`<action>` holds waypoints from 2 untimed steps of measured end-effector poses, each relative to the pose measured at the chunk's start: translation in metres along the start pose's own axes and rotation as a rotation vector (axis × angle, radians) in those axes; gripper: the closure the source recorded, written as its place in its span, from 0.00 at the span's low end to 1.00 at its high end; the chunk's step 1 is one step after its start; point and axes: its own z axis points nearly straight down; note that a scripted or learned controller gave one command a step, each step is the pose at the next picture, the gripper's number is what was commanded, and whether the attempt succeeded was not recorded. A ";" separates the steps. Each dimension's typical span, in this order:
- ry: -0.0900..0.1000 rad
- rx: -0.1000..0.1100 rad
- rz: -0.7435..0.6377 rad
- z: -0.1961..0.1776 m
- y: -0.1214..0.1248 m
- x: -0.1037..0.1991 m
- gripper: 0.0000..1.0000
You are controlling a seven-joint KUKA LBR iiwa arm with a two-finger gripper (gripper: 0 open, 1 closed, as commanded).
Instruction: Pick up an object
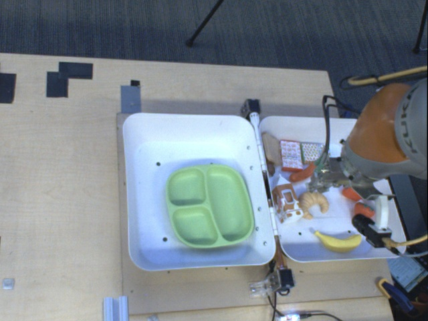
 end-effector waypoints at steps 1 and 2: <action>0.000 0.000 0.000 0.000 0.000 0.000 0.00; -0.005 -0.001 0.004 0.021 -0.023 -0.001 0.00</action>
